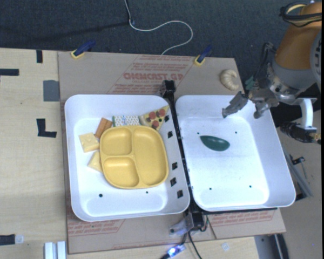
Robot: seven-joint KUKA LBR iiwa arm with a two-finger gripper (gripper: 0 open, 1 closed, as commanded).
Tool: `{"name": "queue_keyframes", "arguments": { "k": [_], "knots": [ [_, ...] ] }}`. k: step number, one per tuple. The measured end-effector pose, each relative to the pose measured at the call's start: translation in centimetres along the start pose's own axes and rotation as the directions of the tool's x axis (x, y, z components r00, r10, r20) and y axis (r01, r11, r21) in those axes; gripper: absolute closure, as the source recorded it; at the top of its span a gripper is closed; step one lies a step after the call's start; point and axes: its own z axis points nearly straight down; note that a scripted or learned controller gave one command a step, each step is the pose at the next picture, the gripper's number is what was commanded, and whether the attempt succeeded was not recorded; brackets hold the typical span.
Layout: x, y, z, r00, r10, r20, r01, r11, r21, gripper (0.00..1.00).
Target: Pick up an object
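A dark green oval object (214, 143) lies flat in the upper middle of the right bin (259, 193). My gripper (244, 108) hangs over that bin's upper right part, up and to the right of the green object and apart from it. Its two fingers (233, 105) are spread open with nothing between them. The left bin (81, 193) holds a yellow divided plate (134, 156) with several flat tan and patterned pieces (89, 142) tucked around its upper and left sides.
Both bins rest on a cardboard sheet (146, 74) held by blue and yellow clips. A beige lump (230, 79) lies on the cardboard behind the right bin. A white cable (162, 26) loops across the dark floor at the back.
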Motion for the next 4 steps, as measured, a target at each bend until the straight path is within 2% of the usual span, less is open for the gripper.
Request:
{"name": "queue_keyframes", "arguments": {
  "k": [1, 3, 4],
  "knots": [
    [0.0, 0.2, -0.7, 1.000, -0.003, 0.002, 0.003, 1.000, -0.011, 0.00],
    [0.9, 0.2, 8.4, 1.000, -0.003, 0.002, 0.003, 1.000, -0.007, 0.00],
    [1.3, 1.0, 13.4, 1.000, -0.004, 0.002, 0.004, 1.000, -0.006, 0.00]
  ]
}}
